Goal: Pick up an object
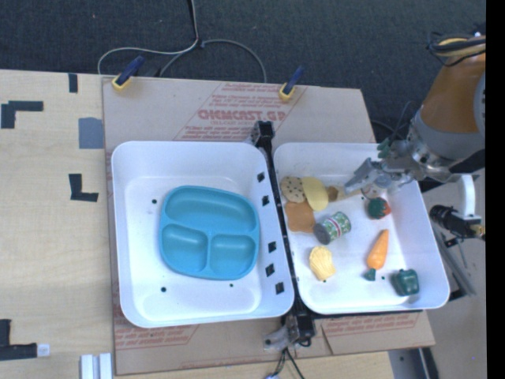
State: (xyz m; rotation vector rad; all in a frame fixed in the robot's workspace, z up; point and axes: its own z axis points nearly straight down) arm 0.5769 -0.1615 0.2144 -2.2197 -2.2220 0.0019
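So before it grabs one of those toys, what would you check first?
1. Hand over the right bin: ok.
2. Hand open or shut: cannot tell.
3. Anything already held: cannot tell.
4. Nearest toy, the small red and green one, lies free of its neighbours: ok.
5. Orange carrot has room around it: ok.
6. Can touches the brown piece, a crowded pick: not ok.

I'm seeing even, fairly bright overhead light, no hard shadows. Both white bins (126,212) read near blown-out, w/ soft glare on the rims and on the blue tray (209,231). Carpet at top of frame is dim and grainy. Overall pic is low-res, slightly soft; arm (454,105) at the right edge looks blurred.
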